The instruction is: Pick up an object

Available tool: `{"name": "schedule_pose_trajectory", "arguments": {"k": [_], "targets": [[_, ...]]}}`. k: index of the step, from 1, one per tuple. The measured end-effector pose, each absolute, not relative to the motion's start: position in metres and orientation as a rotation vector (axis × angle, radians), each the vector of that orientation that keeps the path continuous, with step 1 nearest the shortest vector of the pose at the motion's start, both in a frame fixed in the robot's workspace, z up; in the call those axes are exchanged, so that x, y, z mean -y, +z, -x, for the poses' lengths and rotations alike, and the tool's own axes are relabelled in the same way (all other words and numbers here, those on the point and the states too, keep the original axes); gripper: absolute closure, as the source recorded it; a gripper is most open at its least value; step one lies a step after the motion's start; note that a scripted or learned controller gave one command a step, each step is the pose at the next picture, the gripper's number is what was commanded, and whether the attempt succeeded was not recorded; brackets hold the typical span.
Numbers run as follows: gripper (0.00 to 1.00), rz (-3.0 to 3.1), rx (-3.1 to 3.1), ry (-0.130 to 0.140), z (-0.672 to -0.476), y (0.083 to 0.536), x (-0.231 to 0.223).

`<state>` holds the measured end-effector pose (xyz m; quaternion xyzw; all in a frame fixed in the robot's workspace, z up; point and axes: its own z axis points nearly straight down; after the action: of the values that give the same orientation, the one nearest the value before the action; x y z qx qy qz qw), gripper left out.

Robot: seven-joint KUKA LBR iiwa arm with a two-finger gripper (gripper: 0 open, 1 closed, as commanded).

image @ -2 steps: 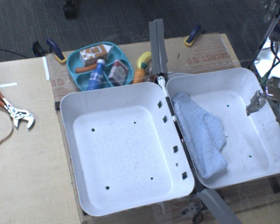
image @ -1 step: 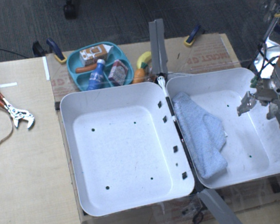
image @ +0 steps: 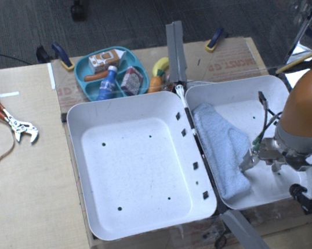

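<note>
A pale blue-grey folded cloth (image: pixel 221 148) lies along the left side of the right bin (image: pixel 245 92), reaching from near the back wall to the front. The arm, with its orange band (image: pixel 311 105), comes in from the right and hangs over the right half of that bin. Its gripper (image: pixel 249 162) is low in the bin, at the cloth's right edge near the front. The wrist body and cables hide much of the gripper.
The left bin (image: pixel 82 162) adjoins the right one, with a grey divider post (image: pixel 176 47) behind them. A teal tray (image: pixel 84 79) of small items and a banana (image: pixel 160 66) sit behind the bins. A wrench (image: pixel 23 129) lies on the bench at left.
</note>
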<state>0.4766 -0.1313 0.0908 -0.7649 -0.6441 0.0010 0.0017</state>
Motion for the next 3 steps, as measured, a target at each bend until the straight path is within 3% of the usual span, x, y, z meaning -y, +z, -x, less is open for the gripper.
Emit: {"name": "schedule_pose_trajectory", "arguments": {"k": [1,2,3], "targets": [[0.0,2.541,1.847,0.003,-0.485,0.14,0.188],[0.0,2.763,1.494,0.005,-0.505,0.196,0.21],[0.0,2.991,0.957,0.007,-0.477,0.22,0.205]]}}
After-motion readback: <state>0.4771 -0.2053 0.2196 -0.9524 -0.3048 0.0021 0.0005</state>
